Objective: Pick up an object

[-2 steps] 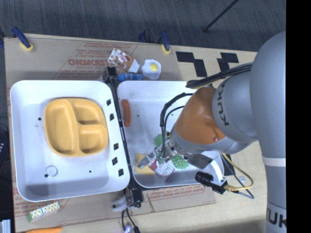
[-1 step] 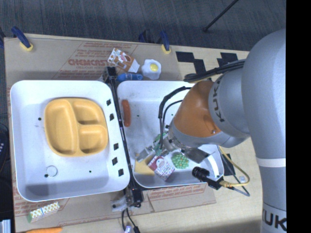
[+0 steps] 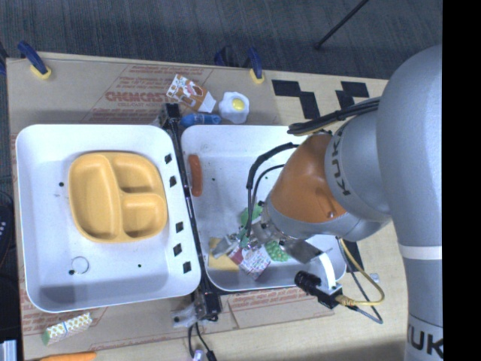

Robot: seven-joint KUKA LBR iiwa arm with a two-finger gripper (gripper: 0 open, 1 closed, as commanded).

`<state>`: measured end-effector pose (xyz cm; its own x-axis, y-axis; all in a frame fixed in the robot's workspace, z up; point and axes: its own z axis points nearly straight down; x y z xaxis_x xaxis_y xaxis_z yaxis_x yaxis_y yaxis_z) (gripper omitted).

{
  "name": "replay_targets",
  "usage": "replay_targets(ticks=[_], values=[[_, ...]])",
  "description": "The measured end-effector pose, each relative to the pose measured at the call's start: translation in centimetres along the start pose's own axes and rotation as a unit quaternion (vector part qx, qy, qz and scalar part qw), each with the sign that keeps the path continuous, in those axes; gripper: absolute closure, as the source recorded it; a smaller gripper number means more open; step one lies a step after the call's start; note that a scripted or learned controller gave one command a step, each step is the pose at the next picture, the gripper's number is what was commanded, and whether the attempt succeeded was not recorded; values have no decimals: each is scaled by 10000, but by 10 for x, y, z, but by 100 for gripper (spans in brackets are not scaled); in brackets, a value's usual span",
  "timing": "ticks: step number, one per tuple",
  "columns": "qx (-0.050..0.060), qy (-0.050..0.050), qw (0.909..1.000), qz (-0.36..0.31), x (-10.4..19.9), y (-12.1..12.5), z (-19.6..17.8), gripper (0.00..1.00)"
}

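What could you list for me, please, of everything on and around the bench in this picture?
White bins: two, white, side by side on the bench.
Divided tray: one, yellow, in the left bin.
Sausage-shaped piece: one, orange, by the right bin's left wall.
Heap of small items: several, mixed green, yellow, red and white, at the right bin's near end under the wrist.
Small carton: one, orange and white, on the cardboard behind the bins.
Round object: one, yellow and white, beside the carton.
Clamps: blue, at the bench's far edge.
Patterned packet: one, near the front left corner.
Arm: one, grey with orange band, wrist over the heap.
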<state>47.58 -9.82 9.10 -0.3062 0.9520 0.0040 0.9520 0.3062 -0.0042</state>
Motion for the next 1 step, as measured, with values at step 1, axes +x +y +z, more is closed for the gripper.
replay_targets(ticks=[1], values=[[0,-1,10000,3,0,0,0,0]])
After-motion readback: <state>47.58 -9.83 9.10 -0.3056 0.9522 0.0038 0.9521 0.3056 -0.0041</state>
